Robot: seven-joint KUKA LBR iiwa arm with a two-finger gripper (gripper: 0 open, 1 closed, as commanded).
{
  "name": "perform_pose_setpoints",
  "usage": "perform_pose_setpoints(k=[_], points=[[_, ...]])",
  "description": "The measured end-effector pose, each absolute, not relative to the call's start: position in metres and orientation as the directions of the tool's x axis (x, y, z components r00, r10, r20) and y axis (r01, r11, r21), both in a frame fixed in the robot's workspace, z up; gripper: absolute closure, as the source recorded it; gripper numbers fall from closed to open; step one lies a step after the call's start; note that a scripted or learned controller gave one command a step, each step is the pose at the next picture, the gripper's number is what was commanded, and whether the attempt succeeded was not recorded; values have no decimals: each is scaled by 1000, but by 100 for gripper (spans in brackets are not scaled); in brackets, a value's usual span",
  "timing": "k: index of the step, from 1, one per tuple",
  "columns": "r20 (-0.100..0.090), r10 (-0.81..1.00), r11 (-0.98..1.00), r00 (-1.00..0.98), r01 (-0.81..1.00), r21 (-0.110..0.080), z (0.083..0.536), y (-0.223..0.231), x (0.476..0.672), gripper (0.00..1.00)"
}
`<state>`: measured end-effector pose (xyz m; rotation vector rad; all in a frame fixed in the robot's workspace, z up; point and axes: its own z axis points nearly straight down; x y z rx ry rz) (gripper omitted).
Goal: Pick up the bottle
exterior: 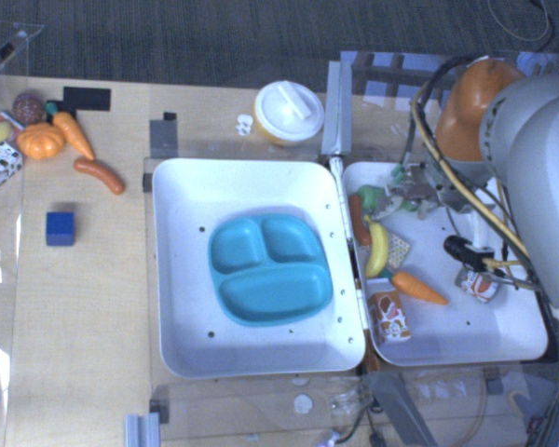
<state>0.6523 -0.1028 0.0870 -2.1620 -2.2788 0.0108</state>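
Tan bench top runs under two white bins set side by side, with dark floor beyond its far edge. Loose on the bench at the left are a blue cube, a sausage, a small pumpkin and a patterned carton, and a white lid sits just behind the left bin. That bin holds a blue divided tray. The arm comes in from the right over the right bin, its orange band above the bin's far edge. The claw hangs over the far left part of that bin, just beside a green toy. It is blurred and partly masked by cables, so I cannot tell whether it is open or closed, and nothing can be made out in its grasp. The bottle, as best I can judge, is the small red-and-white container lying near the front left corner of the right bin, close to the wall shared with the left bin. It is well apart from the claw, nearer the camera and slightly to the left. Between the two lie a banana and a carrot. The carrot's thick end is just beside the bottle's top. A small can rests further right, under the cables.
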Motion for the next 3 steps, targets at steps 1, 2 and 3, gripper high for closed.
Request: perform_pose_setpoints(k=[1, 2, 3], points=[[-11, 994, -109, 109, 993, -42, 87, -95, 659, 0], [-8, 994, -105, 105, 994, -42, 97, -92, 660, 100], [3, 976, 219, -219, 976, -9, 132, -104, 666, 100]])
